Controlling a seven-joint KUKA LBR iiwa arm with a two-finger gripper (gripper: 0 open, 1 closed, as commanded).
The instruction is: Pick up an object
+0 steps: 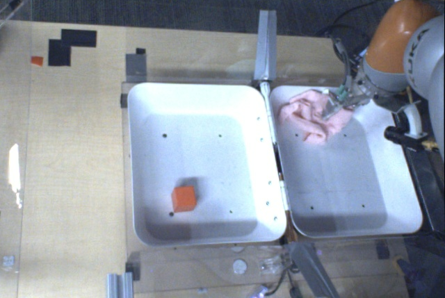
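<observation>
A crumpled pink cloth (309, 118) lies in the far left part of the right bin (361, 185). My gripper (337, 102) is down at the cloth's far right edge, touching or just above the fabric, and part of the cloth is hidden beneath it. An orange cube (184, 199) sits in the near left part of the left bin (208, 116), far from the gripper.
A grey metal divider post (265, 46) stands between the two bins at the back. Black cables (348, 19) trail behind the arm's orange band (400, 29). Black and orange markers (66, 46) lie on the wooden bench at far left.
</observation>
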